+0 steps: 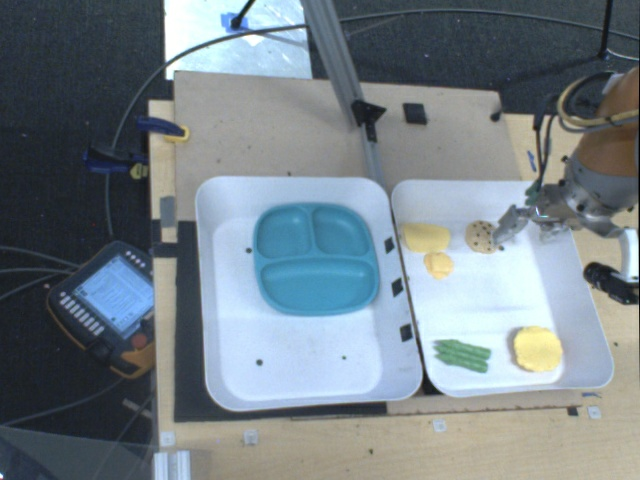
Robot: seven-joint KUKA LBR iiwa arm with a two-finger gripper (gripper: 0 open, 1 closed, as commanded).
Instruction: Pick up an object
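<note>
The right bin [500,298] holds a brown speckled cookie [481,236], a yellow wedge [424,237], a small yellow lump [438,264], a green bean bundle [462,354] and a round yellow piece [537,349]. My gripper [508,230] reaches in from the right edge, its tip just right of the cookie and close to it. Nothing shows between its fingers.
The left bin [230,368] holds a blue divided plate [315,258]. A grey pole [335,48] slants across the bench behind the bins. A teach pendant [105,303] lies off the bench's left side, with cables around it.
</note>
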